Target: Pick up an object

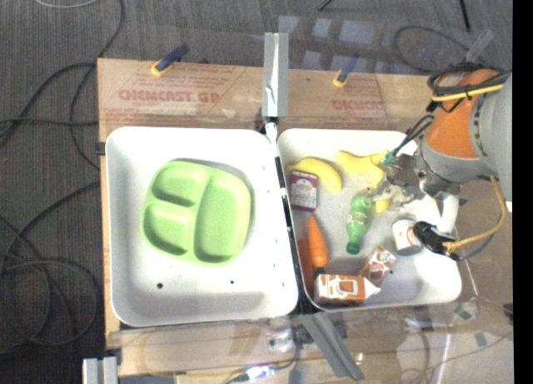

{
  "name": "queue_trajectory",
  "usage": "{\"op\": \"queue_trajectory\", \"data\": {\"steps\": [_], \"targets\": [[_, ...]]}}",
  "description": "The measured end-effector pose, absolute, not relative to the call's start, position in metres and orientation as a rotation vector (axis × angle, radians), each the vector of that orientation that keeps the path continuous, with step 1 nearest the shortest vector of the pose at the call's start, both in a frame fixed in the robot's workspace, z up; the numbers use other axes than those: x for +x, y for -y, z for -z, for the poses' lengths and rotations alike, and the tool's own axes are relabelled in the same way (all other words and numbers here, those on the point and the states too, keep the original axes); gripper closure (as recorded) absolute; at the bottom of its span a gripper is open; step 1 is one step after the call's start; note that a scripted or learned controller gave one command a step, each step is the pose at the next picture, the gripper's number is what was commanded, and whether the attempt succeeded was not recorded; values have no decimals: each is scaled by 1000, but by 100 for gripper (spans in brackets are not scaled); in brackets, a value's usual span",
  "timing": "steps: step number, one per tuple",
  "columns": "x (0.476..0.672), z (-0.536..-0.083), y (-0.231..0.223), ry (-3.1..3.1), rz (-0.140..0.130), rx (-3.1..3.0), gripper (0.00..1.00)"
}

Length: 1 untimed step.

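Green divided plate (198,211) sits alone in the left bin (125,291). The right bin (433,286) has the clutter: two bananas (321,171), a small green bottle (358,220), a carrot (314,245), a juice carton (340,288). The gripper (398,181) hangs by the far banana (360,160), above the bottle; can't tell how it's set.

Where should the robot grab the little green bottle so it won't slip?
Probably around the middle of the green bottle, coming straight down from above. It lies flat on the floor of the right bin, long and narrow, so fingers should close across its narrow width. The carrot on one side lies a little apart, leaving some room.
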<state>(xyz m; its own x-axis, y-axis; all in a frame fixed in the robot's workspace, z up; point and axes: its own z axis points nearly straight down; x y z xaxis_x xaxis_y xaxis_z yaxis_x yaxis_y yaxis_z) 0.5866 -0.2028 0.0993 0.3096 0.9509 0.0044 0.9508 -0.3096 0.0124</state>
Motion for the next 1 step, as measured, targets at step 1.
{"op": "queue_trajectory", "data": {"steps": [1], "targets": [[603,-194,158,-2029,3,2402,100]]}}
